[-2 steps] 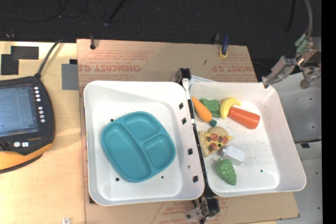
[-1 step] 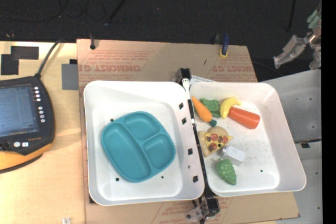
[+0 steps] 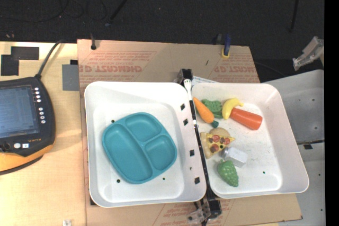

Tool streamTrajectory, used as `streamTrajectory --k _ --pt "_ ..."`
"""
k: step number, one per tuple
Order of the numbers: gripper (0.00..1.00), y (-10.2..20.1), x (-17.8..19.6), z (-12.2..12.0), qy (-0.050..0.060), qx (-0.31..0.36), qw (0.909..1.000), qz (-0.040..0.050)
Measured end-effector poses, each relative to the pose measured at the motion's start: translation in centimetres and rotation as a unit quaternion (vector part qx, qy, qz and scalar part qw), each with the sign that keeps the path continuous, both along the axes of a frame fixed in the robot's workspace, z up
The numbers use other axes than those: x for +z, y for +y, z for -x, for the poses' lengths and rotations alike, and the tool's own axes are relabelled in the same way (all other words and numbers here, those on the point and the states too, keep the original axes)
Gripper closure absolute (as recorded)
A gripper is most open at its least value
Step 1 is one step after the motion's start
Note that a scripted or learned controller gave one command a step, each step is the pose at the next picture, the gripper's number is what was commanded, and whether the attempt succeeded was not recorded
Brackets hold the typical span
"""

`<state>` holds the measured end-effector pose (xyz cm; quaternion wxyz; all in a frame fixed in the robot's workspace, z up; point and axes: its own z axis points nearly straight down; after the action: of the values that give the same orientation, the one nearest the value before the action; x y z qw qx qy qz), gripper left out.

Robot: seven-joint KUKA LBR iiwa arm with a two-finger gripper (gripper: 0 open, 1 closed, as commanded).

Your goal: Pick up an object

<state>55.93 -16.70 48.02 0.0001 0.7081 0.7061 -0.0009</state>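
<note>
Cardboard sheet (image 3: pixel 122 63) printed "CHEMCRZT G.P."

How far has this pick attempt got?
Nothing looks done yet. The toys lie loose in the right bin: carrot, banana, red piece, pizza slice, green fruit. The teal tray sits in the left bin. Reaching, grasping and lifting remain.

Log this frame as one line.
stage: pre-grasp | left bin: teal tray | right bin: toy food, untouched

Small grey object (image 3: pixel 234 156) beside pizza slice (image 3: pixel 216 141), unidentifiable.
</note>
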Motion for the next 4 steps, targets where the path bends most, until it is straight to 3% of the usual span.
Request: streamTrajectory --k 1,2,3,4 --pt "0.0 2.5 -2.3 -5.9 0.0 0.003 1.0 -0.0004" --pt "0.0 -2.1 0.1 -7.4 -0.001 0.0 1.0 0.0005" --pt "0.0 -4.7 -1.6 -7.6 0.002 0.001 1.0 -0.0005" --pt "0.0 -3.6 -19.5 -5.4 0.009 0.001 1.0 -0.0036"
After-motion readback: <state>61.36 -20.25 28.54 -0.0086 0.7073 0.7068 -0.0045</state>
